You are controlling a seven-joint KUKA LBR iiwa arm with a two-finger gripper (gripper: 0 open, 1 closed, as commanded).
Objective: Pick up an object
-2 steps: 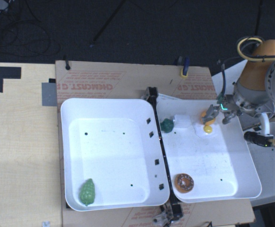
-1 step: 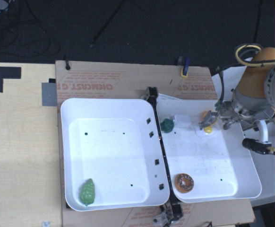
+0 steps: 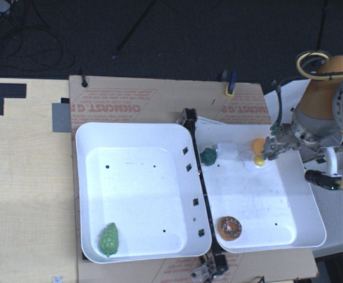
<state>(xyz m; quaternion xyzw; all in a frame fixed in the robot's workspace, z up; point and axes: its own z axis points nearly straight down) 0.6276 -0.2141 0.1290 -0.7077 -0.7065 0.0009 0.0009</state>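
My gripper (image 3: 270,148) hangs over the far right part of the right bin (image 3: 301,229), at the end of the grey arm with its orange band. An orange ball-like object (image 3: 258,144) lies right beside it on its left, touching or nearly so. Just below that sits a small yellow piece (image 3: 259,161). A dark green lump (image 3: 208,155) rests at the bin's far left, next to a pale clear item (image 3: 227,151). A brown donut (image 3: 229,227) lies near the front edge.
The left bin (image 3: 89,158) holds a bumpy light-green object (image 3: 108,239) in its front left corner. A black divider (image 3: 198,181) runs between the two bins. Both bins sit on a brown cardboard sheet (image 3: 136,99).
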